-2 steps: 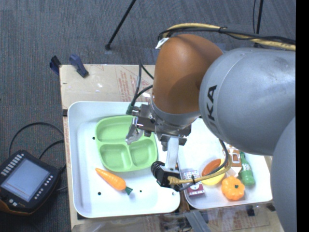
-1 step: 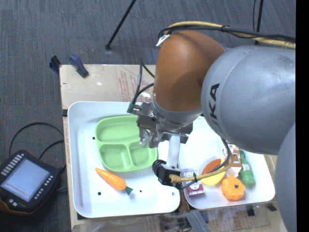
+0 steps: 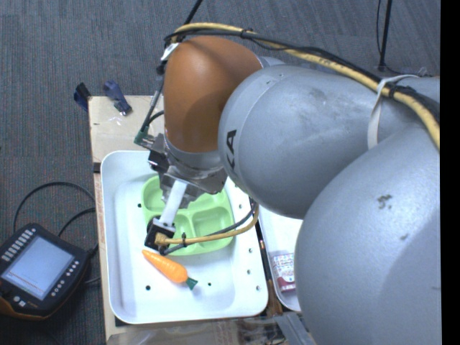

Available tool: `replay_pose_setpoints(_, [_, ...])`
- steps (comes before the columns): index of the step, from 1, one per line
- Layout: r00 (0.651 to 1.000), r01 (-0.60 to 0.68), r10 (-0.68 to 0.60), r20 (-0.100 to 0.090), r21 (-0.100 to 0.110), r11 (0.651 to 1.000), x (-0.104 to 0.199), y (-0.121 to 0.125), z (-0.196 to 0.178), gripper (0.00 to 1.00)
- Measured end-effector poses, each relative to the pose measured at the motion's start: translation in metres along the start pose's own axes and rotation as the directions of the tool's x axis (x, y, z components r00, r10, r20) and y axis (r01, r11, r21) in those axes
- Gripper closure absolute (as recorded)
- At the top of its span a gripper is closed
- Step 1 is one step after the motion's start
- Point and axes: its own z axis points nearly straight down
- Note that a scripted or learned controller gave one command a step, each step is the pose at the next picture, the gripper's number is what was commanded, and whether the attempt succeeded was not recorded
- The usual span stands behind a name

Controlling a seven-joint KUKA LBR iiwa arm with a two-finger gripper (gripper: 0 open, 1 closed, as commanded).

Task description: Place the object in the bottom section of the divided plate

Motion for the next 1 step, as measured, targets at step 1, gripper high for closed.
replay_pose_setpoints(1, [0.988, -0.154, 0.154, -0.001, 0.001, 0.988, 0.0403, 0.0768, 0.0799, 1.0])
